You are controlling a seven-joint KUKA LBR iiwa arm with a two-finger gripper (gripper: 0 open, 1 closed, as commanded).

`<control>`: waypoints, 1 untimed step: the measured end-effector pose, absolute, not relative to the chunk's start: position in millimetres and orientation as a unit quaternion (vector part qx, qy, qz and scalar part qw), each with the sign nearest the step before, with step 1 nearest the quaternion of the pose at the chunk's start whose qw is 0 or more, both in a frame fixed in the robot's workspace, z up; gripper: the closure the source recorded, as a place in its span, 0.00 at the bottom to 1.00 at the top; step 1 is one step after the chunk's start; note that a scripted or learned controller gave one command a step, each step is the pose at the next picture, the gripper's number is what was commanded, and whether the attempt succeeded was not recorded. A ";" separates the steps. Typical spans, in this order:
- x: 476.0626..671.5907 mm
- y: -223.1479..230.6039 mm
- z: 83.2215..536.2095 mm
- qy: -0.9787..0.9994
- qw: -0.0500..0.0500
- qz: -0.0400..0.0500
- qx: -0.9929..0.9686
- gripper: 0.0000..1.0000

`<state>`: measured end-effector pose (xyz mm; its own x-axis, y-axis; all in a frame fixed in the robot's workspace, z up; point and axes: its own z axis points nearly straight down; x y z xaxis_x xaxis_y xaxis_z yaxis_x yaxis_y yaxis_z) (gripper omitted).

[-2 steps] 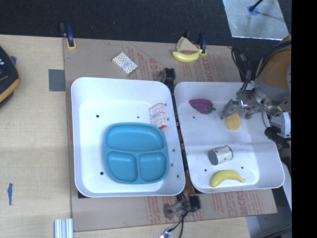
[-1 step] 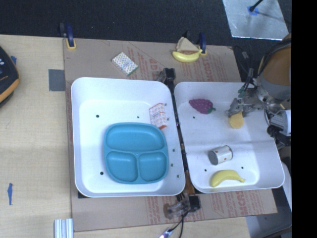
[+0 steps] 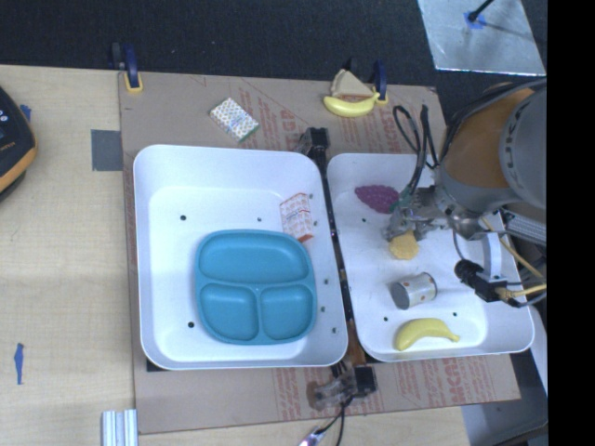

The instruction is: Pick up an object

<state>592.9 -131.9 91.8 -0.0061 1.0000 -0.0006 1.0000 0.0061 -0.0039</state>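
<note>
The claw [image 3: 406,226] is reaching into the right bin [image 3: 372,342] and sitting right over a small yellow lump [image 3: 403,246]; whether it is clenched or released cannot be told. Taking that bin as the landmark: to its left, a blue divided tray [image 3: 254,284] and a red-and-white packet [image 3: 297,216] are lying in the left bin [image 3: 158,333]. Inside it, a purple piece [image 3: 376,197] is resting at the back, a grey can [image 3: 414,291] at the middle and a banana [image 3: 426,334] at the front.

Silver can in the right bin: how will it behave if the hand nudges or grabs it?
The can lies on its side, so a nudge would probably roll it across the smooth bin. Its metal-looking wall seems stiff but likely slippery, so a grasp might squirt it out. It may stop against the banana.
</note>
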 end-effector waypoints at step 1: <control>618.0 -74.3 192.6 -0.709 0.001 0.000 -0.706 1.00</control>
